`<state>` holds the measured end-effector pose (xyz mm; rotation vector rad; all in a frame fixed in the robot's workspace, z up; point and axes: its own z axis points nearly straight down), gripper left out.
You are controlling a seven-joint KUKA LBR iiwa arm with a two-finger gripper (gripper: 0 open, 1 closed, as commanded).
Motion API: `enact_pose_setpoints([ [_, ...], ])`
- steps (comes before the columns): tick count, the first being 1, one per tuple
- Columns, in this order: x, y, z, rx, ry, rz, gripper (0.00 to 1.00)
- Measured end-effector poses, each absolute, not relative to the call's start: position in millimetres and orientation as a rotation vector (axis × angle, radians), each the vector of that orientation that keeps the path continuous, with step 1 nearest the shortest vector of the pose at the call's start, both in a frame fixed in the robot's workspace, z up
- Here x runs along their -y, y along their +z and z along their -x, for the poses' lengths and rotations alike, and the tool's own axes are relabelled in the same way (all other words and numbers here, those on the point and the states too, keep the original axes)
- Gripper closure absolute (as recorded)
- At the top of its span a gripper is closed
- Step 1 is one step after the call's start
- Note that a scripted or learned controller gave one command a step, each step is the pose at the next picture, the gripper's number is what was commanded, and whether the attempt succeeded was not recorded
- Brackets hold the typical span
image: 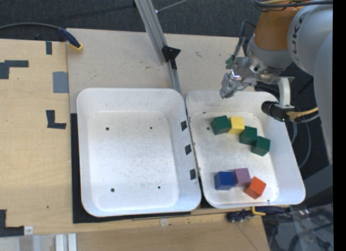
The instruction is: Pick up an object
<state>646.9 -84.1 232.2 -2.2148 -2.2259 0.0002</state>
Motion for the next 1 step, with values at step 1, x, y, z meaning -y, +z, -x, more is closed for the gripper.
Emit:
enact_pose_setpoints([
  [1, 24.3, 222.6, -647.7, 2.227, 0.001, 2.211, 1.00],
])
